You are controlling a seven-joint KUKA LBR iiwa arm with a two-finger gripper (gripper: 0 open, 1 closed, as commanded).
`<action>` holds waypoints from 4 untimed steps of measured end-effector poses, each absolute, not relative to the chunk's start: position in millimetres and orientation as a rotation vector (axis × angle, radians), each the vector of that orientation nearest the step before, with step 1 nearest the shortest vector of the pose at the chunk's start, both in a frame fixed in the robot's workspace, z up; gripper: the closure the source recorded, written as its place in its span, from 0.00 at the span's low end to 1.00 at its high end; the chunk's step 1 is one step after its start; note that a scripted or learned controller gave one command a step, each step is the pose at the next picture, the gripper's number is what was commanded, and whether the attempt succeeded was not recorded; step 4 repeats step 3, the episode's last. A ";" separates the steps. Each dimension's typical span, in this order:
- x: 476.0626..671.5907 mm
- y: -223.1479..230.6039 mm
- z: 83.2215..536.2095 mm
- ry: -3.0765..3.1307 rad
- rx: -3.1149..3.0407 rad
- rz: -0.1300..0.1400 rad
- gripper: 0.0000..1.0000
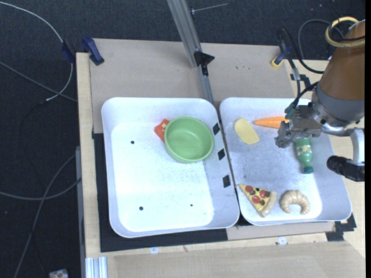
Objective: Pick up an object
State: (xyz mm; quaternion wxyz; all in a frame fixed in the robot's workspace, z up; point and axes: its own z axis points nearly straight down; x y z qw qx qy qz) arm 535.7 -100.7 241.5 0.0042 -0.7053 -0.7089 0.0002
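Note:
In the right bin point(272, 172) lie a green bottle point(304, 156), an orange carrot point(269, 121), a pale yellow piece point(246, 131), a pizza slice point(257, 198) and a croissant point(294, 201). My gripper point(291, 133) hangs over the right bin's upper right part, just above the top end of the green bottle and below the carrot's right end. Its dark body hides the fingers from this angle. Nothing shows held in it.
The left bin point(156, 196) holds a green bowl point(188, 138) with a small red-orange object point(160, 129) tucked at its left side. A metal post point(188, 28) slants down between the bins. Black clips point(221, 152) line the divide. Cables run near the arm at the right.

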 end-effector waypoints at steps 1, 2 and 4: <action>545.5 -48.7 250.6 -2.228 -2.215 -0.006 1.00; 556.3 8.1 255.7 -2.229 -2.213 -0.005 1.00; 559.5 55.8 256.2 -2.226 -2.215 -0.004 1.00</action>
